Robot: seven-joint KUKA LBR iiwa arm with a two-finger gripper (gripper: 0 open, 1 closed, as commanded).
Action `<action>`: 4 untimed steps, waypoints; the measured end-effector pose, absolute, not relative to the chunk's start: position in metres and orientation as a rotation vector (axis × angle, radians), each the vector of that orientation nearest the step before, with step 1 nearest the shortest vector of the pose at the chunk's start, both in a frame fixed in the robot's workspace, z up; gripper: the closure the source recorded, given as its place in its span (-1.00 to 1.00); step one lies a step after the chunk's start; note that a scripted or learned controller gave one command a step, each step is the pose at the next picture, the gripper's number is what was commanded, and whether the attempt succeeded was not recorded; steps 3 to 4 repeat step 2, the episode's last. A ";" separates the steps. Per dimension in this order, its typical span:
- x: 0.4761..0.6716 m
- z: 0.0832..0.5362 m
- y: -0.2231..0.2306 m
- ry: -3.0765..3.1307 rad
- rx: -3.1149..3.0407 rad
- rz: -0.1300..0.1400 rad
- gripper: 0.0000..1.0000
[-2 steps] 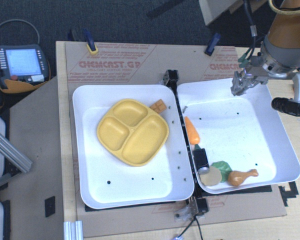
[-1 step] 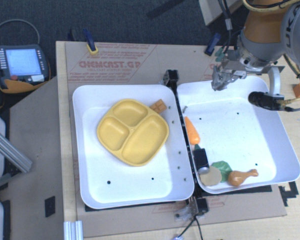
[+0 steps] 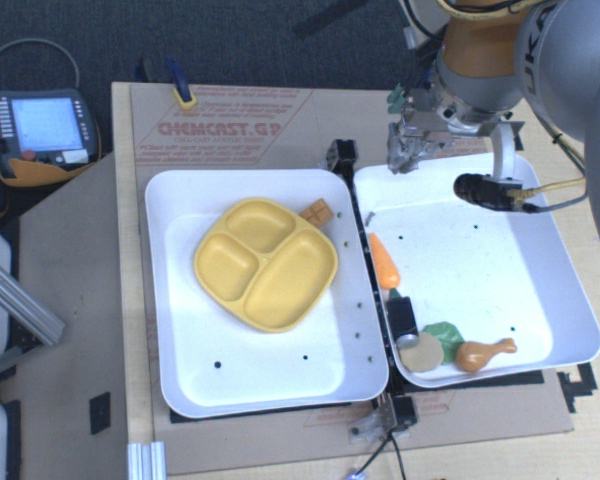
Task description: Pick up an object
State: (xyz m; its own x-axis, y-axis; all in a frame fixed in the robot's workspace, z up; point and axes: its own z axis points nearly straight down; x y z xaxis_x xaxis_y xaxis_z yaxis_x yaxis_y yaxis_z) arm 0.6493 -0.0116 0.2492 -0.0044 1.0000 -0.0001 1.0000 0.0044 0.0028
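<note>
Carrot (image 3: 382,261): at 6 o'clock from my pincer (image 3: 406,156); long axis 12-to-6.
Pincer state: cannot tell.

You look down on a bench (image 3: 230,128) topped with tan cardboard printed in faded red letters, set against dark grey carpet (image 3: 230,18). Off the bench's left edge a handheld control screen (image 3: 45,128) glows pale blue, ringed by a looped black cable (image 3: 30,53). A ribbed metal rail (image 3: 15,293) slants across the lower left corner. Lighting is even and soft.
</note>
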 end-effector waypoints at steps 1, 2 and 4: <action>0.658 0.247 0.039 2.225 2.215 0.003 1.00; 0.658 0.239 0.082 2.226 2.217 0.001 1.00; 0.658 0.239 0.082 2.226 2.217 0.001 1.00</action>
